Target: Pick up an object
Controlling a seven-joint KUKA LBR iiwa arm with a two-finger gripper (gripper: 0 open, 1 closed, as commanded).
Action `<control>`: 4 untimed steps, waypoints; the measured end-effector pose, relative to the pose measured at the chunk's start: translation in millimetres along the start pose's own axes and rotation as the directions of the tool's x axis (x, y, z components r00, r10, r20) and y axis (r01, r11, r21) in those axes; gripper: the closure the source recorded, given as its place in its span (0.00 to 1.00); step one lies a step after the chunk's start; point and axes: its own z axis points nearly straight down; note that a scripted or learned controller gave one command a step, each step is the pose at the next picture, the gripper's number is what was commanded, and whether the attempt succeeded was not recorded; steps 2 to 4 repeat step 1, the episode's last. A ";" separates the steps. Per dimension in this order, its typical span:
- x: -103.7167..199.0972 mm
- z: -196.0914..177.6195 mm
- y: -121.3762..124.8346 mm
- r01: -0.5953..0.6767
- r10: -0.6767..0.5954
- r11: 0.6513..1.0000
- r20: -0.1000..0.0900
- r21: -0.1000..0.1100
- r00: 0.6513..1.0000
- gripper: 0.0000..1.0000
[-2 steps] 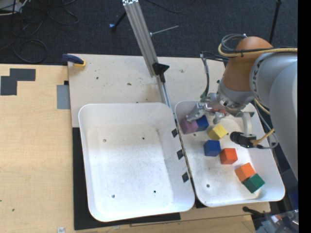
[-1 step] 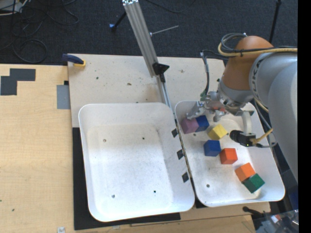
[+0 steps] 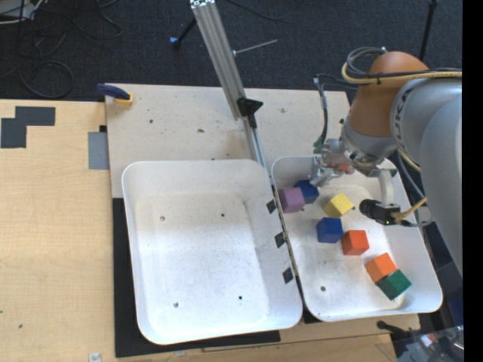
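Altogether seven blocks [image 3: 341,205] in right bin [image 3: 423,296]; fingers' [image 3: 323,173] state unclear.

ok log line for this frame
arm: over right bin | gripper: beside blue block | purple block: touching blue | grasp: unconfirmed

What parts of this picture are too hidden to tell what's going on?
- The pincer in the camera view: the wrist covers its tips, so its grip cannot be judged.
- The blue block under the pincer: partly covered by it and by the purple block, so contact is unclear.
- The green block: the orange block seems to overlap it; touching or stacked is unclear.
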 end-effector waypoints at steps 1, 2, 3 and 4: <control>-7.0 -46.5 4.1 0.000 0.000 1.000 -0.003 0.020 1.000 1.00; -7.0 -46.5 4.1 0.000 0.000 1.000 -0.003 0.020 1.000 1.00; -7.0 -46.5 4.1 0.000 0.000 1.000 -0.003 0.020 1.000 1.00; -7.0 -46.5 4.1 0.000 0.000 1.000 -0.003 0.020 1.000 1.00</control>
